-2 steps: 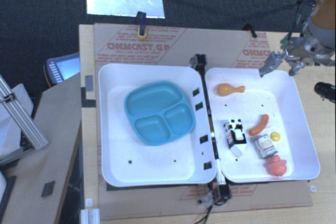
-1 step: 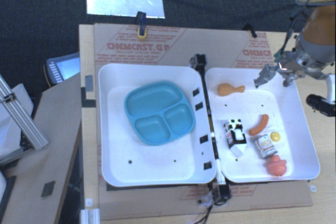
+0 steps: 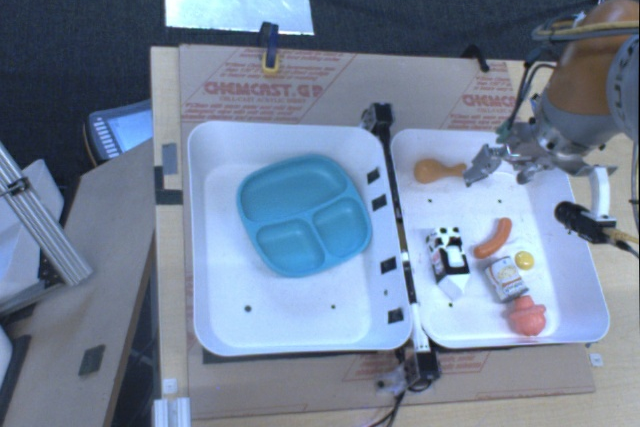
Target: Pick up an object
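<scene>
We take the tan drumstick-shaped toy (image 3: 438, 171) at the far left of the right bin (image 3: 580, 255) as the likeliest target. Our gripper (image 3: 505, 165) hangs just right of it, fingers spread apart and empty. We judge this the approach step; next we must shift left and descend over it.

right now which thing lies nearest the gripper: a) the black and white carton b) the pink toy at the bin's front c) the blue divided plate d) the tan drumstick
d: the tan drumstick lies just left of the gripper in the right bin.
</scene>
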